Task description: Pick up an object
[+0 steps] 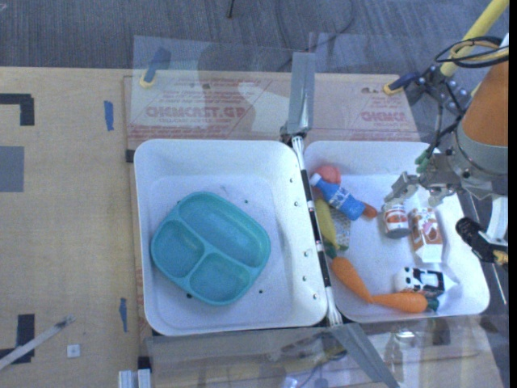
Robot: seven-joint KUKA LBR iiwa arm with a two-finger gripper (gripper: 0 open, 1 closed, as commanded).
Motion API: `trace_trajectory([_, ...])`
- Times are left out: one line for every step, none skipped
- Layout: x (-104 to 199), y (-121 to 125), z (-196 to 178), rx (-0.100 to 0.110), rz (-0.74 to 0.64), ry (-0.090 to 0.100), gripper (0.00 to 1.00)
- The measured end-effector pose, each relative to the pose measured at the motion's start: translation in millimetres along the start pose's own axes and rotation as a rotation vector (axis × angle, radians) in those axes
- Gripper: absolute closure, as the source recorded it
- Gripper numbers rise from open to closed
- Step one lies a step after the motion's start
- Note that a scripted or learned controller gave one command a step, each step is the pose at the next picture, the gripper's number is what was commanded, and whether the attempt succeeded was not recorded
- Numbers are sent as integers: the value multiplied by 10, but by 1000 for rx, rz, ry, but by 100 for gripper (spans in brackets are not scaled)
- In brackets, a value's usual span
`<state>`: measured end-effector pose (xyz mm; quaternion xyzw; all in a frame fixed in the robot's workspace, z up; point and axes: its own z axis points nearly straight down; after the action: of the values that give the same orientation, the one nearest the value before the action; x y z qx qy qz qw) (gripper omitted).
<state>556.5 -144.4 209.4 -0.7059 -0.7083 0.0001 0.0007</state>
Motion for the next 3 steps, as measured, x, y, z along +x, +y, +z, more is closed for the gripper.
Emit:
trace_trajectory([-556,241,1052,-3,9,-2,0])
trace_trajectory([-585,309,1218,-6,-60,-1,0])
trace_trajectory([-193,-391,856,0,-74,0,0])
